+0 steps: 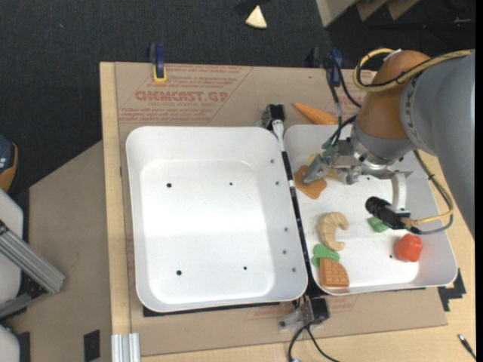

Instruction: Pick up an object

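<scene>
The right bin (434, 202) holds several toy foods. A flat orange-brown piece (310, 185) lies near its left wall. A tan croissant (330, 229) sits in the middle, and a waffle-patterned piece with a green top (332, 270) rests at the front left corner. A red tomato-like object (408, 248) is at the front right, with a small green item (377, 224) just left of it. My gripper (329, 166) hangs low over the bin's back left part, right above the upper edge of the orange-brown piece. I see nothing lifted.
The left bin (143, 202) is a plain white tray. An orange carrot (315, 114) lies on the board just behind the right bin. The grey arm and its orange band (385, 104) cover the right bin's back right. A black cable connector (383, 210) hangs by the green item.
</scene>
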Robot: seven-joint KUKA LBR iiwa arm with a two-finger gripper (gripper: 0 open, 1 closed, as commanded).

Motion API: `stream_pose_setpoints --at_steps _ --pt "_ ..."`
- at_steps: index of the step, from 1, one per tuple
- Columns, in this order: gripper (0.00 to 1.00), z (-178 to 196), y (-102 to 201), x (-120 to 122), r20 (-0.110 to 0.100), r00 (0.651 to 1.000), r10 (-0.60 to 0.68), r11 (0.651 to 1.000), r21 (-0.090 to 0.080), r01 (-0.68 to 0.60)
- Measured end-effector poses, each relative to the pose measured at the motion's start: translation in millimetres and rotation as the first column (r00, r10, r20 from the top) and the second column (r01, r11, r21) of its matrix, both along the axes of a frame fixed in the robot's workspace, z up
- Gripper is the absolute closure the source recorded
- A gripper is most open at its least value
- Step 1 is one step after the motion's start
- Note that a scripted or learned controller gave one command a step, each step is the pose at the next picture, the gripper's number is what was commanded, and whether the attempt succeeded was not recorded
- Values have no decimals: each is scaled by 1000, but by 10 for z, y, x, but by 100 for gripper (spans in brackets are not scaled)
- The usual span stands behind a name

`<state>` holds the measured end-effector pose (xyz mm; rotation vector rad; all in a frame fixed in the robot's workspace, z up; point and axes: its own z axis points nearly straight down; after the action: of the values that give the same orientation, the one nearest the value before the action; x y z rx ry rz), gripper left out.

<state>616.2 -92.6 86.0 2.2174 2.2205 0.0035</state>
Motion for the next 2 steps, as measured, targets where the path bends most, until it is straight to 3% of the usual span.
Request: stream_pose_setpoints --at_steps 1,2 --pt "0 -2 -206 54 0 1000 -2 1000 0 2" --pt "100 114 -197 64 4 1000 -1 1000 -1 1"
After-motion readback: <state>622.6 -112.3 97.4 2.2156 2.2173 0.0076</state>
